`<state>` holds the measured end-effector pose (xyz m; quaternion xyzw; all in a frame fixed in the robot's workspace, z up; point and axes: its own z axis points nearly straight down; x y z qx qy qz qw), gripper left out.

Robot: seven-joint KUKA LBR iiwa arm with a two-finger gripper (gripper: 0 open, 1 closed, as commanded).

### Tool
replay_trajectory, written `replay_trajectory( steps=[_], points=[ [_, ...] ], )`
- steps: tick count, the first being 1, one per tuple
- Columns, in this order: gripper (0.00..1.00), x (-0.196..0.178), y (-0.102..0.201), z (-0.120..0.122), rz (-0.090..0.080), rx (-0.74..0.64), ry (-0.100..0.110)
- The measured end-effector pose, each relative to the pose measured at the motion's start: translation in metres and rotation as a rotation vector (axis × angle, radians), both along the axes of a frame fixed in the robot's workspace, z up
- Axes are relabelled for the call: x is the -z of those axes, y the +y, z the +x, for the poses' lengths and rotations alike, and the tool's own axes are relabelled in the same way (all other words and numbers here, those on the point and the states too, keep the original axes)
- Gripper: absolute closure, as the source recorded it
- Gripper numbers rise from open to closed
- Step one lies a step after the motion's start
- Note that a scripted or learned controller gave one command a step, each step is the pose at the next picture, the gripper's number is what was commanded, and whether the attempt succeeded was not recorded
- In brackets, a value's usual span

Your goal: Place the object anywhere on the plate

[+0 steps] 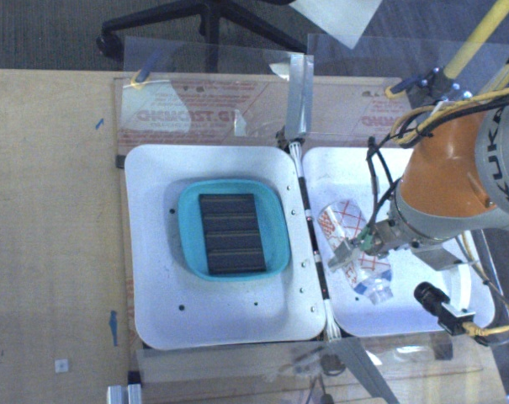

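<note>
A teal plate [189, 225] sits in the middle of the left bin [153, 310]. A dark, ridged rectangular block [231, 234] lies flat on it and covers most of its centre. My gripper [345, 255] is low in the right bin [405, 322], near that bin's left wall. It hangs over a red-and-white patterned packet [336, 219] and just above a crumpled blue-and-white wrapper [373, 286]. The grey and orange wrist [443, 183] hides whatever lies beneath it.
A metal divider [311, 234] with screws separates the two bins. A black cylinder [431, 297] on the arm juts out over the right bin's front. Cables [380, 183] loop beside the wrist. A clear panel [204, 112] stands behind the bins.
</note>
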<state>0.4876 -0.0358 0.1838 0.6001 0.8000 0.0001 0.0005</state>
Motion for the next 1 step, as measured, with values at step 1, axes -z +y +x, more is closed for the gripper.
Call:
replay_trajectory(
  steps=[1],
  points=[
    [0.00, -0.0002, 0.0000, 0.0001, 0.000, 0.000, 0.000]
  ],
)
